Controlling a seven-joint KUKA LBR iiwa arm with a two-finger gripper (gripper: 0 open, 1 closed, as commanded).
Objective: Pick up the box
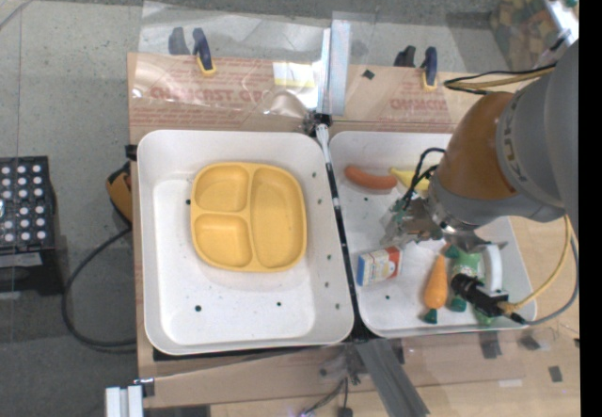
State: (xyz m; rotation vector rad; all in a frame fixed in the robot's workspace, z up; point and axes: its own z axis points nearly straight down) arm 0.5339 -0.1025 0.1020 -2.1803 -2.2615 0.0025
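Note:
The box (378, 265) is a small white carton with red and blue print. It lies on its side near the front left of the right bin (376, 316). My gripper (404, 220) hangs over the middle of that bin, just above and to the right of the box in the image. Nothing shows between the gripper and the box, and they look apart. The grey arm with its orange band (480, 147) covers the bin's right half.
An orange carrot (435, 283) with a green top lies right of the box. A green and white item (467, 266) sits beside it. A red sausage (371, 179) and something yellow (407, 177) lie at the back. A yellow divided plate (250, 216) rests in the left bin (169, 312).

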